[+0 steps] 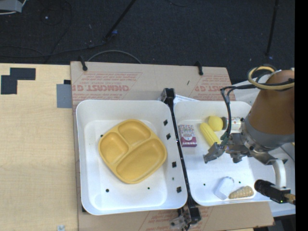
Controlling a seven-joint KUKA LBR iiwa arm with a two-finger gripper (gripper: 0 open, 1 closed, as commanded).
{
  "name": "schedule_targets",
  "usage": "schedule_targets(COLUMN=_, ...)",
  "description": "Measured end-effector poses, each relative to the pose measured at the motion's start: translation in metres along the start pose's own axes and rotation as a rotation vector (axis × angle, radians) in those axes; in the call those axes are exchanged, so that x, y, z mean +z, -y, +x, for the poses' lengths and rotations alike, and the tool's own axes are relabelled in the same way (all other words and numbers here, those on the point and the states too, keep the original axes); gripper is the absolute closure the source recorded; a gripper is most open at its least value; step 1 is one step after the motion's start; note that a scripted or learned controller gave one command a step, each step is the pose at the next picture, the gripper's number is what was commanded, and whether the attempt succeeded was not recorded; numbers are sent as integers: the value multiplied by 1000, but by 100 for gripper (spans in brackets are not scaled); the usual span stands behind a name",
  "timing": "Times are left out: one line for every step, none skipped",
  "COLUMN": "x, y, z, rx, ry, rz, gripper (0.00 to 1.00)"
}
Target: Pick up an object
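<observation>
Near the front edge of the right bin (211,198), a white cup (223,187) and a tan biscuit-like piece (241,192) are lying close together, leaving open floor behind them. The gripper (215,153) is hanging over this floor, and I cannot tell its finger state. Farther back, the corn cob (209,134) is pointing its long axis towards the far-left, a yellow ball (216,123) is touching it, and a small box (187,135) with an unreadable label, perhaps purple, is sitting by the divider; a yellow tray (133,150) is filling the left bin (91,129).

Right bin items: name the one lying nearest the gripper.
The yellow corn cob, lying just left of the gripper. The pink-labelled small box sits farther left by the divider; the white cup and tan waffle piece lie lower.
</observation>
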State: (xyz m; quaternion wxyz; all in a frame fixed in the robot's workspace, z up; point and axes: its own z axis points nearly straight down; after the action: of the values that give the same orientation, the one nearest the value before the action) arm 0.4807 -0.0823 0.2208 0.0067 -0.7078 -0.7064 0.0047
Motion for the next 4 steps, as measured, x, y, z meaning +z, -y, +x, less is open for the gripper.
schedule_targets(x=-5, y=-2, z=0, rx=-1, ry=1, rz=-11, gripper=0)
schedule_targets(x=39, y=-4, z=0, rx=-1, ry=1, rz=-7, gripper=0)
schedule_targets(x=98, y=0, z=-7, rx=-2, ry=0, rz=-7, gripper=0)
schedule_targets(x=135, y=0, z=-7, rx=-1, ry=1, rz=-12, gripper=0)
